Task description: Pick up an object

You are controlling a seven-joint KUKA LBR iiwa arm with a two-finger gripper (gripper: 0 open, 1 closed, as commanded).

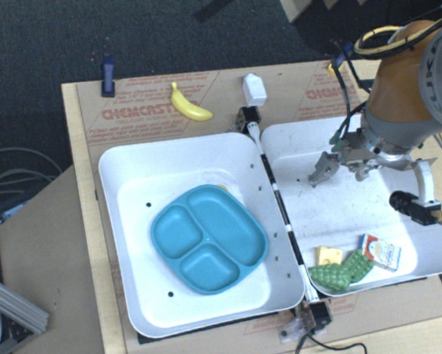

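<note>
Divided plate point(207, 238) in left bin point(117, 172); banana point(189, 104) behind it.

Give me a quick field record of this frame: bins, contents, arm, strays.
left bin: blue tray, three compartments
right bin: yellow piece, green item, small packet, all at near edge
gripper: over right bin, far half, holding nothing visible
bench: banana behind left bin

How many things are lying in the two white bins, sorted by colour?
Blue: 1, the divided plate
Green: 1, the knobbly green item
Yellow: 1, the small block
Red, white and blue: 1, the small packet
Total: 4
</note>
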